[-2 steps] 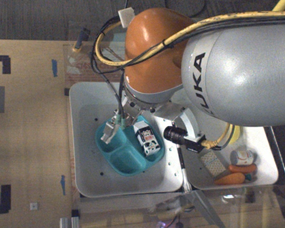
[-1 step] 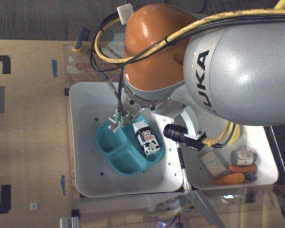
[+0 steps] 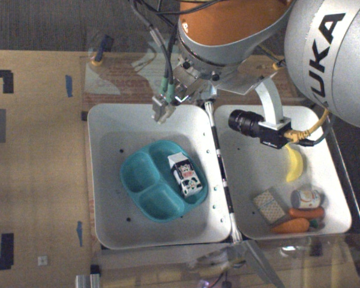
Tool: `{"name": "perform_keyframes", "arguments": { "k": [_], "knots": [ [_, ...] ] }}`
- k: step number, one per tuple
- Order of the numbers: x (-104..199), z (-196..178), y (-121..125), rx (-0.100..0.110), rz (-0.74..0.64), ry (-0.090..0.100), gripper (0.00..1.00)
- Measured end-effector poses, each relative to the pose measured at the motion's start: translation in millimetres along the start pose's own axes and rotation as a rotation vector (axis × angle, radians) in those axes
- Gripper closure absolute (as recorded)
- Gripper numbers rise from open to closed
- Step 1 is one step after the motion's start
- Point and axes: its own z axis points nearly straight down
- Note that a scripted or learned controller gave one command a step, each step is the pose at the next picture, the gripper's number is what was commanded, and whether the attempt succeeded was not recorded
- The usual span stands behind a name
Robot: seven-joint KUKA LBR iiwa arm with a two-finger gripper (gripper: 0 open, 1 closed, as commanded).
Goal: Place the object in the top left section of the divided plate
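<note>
At the far left the picture's edge cuts off the black marks (image 3: 1,80) printed on the bench (image 3: 36,161), a flat tan surface with short strips of blue tape (image 3: 69,86) stuck to it. Beyond the bench runs a strip of dark grey floor (image 3: 48,11). Near the bench's far edge a small blue and yellow thing (image 3: 99,48) sits by a clear patch, and it is too small to name.

The left bin (image 3: 105,221) holds a teal plate (image 3: 145,171) split into three sections and turned at a slant. A small white carton (image 3: 186,176) with dark print lies on its side in the plate's right-hand section. The other two sections are bare.

The gripper (image 3: 161,110) hangs over the far rim of the left bin, apart from the plate. It is small and blurred, so whether it is released or clenched cannot be told. Nothing is seen in it.

The arm (image 3: 240,11) hides the far edge of the right bin (image 3: 246,179). In that bin a banana (image 3: 294,164) lies near the right wall. A tan ridged block (image 3: 269,205), a carrot (image 3: 291,225), an orange-red stick (image 3: 306,212) and a pale round thing (image 3: 307,197) crowd the near right corner, and the last is hard to make out.
</note>
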Motion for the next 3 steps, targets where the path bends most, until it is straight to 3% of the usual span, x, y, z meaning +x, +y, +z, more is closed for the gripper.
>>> {"name": "perform_keyframes", "arguments": {
  "k": [1,2,3],
  "knots": [
    [-1,197,-57,0.002,-0.168,0.002,1.00],
    [-41,198,-91,0.002,-0.277,0.003,1.00],
    [-109,185,-57,-0.001,-0.390,-0.001,1.00]
  ]
}}
